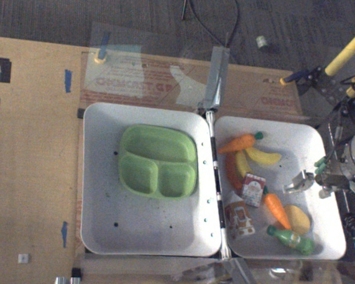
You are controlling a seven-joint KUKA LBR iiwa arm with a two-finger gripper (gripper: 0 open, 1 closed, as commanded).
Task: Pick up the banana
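The claw (311, 184) hangs over the right side of the right bin (327, 145), its 2 metal fingers spread apart with nothing between them. The banana (263, 156) lies well apart from the claw, toward the bin's upper left part; a second yellow piece (243, 164) curves down beside it. A carrot (238, 144) lies just above and left of the banana, touching it. Below the banana sits a small red-and-white carton (253, 190), with another carrot (277, 209) beside it, then a yellow lemon (298, 219) and a green bottle (291, 240) near the bin's lower edge. A second carton (240, 219) lies lower left. The left bin (99, 180) holds a green divided plate (158, 161), far from the banana.
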